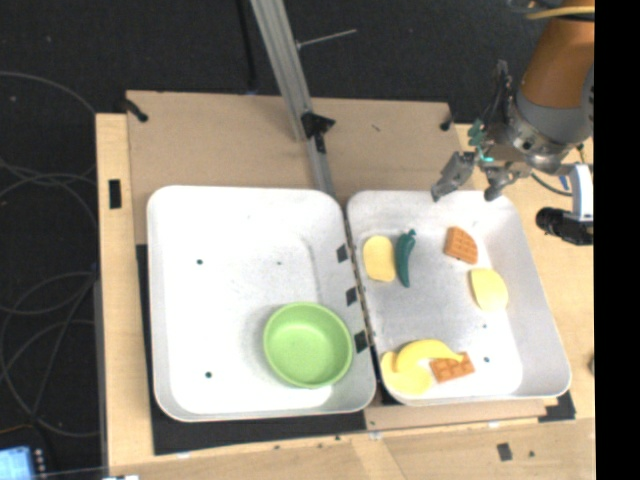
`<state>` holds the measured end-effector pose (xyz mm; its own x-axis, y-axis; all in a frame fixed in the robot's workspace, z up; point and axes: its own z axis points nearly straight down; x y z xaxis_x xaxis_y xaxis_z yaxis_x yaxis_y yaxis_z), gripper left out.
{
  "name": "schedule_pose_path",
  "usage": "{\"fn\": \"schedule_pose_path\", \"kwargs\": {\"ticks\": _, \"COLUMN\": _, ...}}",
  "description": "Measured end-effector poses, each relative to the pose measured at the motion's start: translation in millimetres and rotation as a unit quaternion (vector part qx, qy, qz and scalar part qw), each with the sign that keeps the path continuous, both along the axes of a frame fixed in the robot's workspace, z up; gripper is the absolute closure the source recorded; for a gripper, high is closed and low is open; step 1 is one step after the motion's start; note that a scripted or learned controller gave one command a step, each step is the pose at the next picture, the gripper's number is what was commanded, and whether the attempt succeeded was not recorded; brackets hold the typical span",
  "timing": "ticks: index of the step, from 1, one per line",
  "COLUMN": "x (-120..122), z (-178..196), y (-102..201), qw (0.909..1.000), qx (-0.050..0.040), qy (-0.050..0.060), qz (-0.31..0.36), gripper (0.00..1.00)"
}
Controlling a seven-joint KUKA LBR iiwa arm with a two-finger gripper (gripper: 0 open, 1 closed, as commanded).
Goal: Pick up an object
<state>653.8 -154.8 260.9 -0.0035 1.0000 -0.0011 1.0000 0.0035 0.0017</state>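
So far nothing picked. Left bin [200,228]: green bowl [308,344]. Right bin [535,343]: yellow pieces [379,259], green pepper [405,257], waffle piece [460,245], all lying loose. Pincer [468,185] above right bin's far edge, fingers spread, holding nothing. Descent, grasp, lift all remain.

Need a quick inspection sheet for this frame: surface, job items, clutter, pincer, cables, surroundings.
Surface: tan bench bearing two white bins, left bin and right bin, side by side.
Job's things: green bowl in left bin; in right bin a green pepper, yellow piece, two orange waffle pieces, yellow slice, yellow banana-like piece.
Clutter: nothing seen.
Pincer: open, holding nothing, above the right bin's far edge.
Cables: black cables on dark floor at left.
Surroundings: metal pole slanting over bench.
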Motion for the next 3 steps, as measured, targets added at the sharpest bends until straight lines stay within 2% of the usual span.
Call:
{"fn": "schedule_pose_path", "kwargs": {"ticks": 1, "x": -0.1, "z": 0.0, "y": -0.4, "qw": 1.0000, "qx": -0.0005, "qy": 0.000, "qz": 0.000, "gripper": 0.00}}
{"fn": "schedule_pose_path", "kwargs": {"ticks": 2, "x": 6.5, "z": -54.3, "y": -9.5, "qw": 1.0000, "qx": -0.0011, "qy": 0.002, "qz": -0.002, "gripper": 0.00}}
{"fn": "schedule_pose_path", "kwargs": {"ticks": 3, "x": -0.3, "z": -99.3, "y": -15.4, "qw": 1.0000, "qx": -0.0010, "qy": 0.003, "qz": -0.002, "gripper": 0.00}}
